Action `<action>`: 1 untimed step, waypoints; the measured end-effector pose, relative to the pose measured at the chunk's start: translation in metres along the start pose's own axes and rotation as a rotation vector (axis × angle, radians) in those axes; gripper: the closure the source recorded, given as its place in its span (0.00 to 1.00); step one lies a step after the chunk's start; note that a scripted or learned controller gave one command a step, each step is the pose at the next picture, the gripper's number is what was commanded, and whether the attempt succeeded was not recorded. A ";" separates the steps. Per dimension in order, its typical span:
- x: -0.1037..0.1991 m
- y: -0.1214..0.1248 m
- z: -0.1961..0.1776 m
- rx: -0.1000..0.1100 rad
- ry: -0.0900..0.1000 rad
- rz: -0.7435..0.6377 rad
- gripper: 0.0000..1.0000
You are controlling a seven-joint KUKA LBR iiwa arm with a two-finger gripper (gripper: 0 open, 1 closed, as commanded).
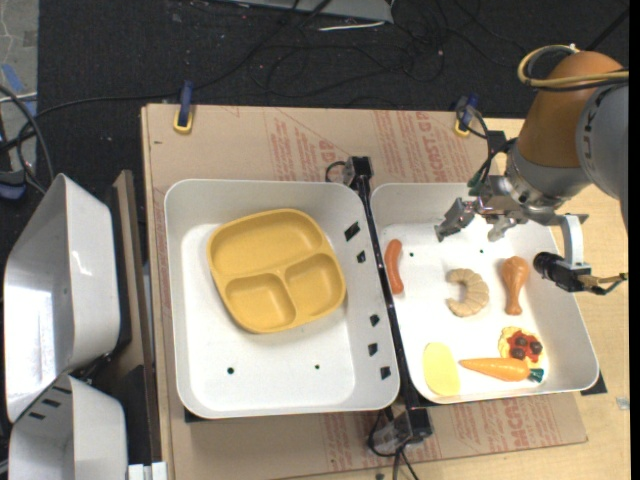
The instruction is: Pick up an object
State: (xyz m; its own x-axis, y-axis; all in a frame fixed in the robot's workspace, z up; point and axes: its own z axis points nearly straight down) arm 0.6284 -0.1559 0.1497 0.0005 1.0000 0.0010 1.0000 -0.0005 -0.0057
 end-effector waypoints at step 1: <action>0.001 -0.001 0.054 -0.001 0.000 0.000 0.00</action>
State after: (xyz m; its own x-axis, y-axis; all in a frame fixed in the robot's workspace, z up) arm 0.6273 -0.1549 0.0958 0.0007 1.0000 0.0005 1.0000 -0.0007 -0.0050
